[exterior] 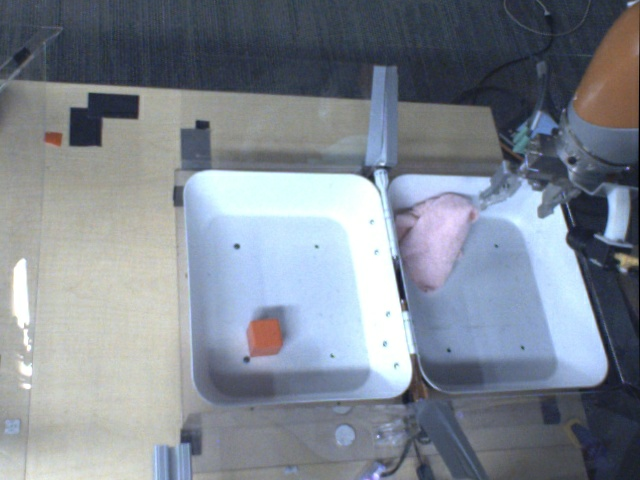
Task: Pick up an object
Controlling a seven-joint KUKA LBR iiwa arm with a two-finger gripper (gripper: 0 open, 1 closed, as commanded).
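1. Presently, two white bins are sitting side by side on the wooden bench (100,318), with a grey divider bar (381,118) running back from where they are meeting.
2. An orange block (265,337) is resting on the floor of the left bin (200,268), toward its near left part, well apart from the walls.
3. A pink cloth (436,238) is lying in the right bin (560,298), at the far left, bunched against the wall shared with the left bin and tapering toward the near side.
4. The arm, with its orange band (608,78), is reaching in from the right; the gripper (524,183) is hanging over the far edge of the right bin.
5. One finger (497,192) is pointing at the far right tip of the cloth, just beside it; whether the two are touching cannot be told.
6. Whether the jaws are released or clenched cannot be told; nothing is visibly lying between them.
7. Black patches (98,116) and a small orange mark (53,139) are lying at the bench's far left.
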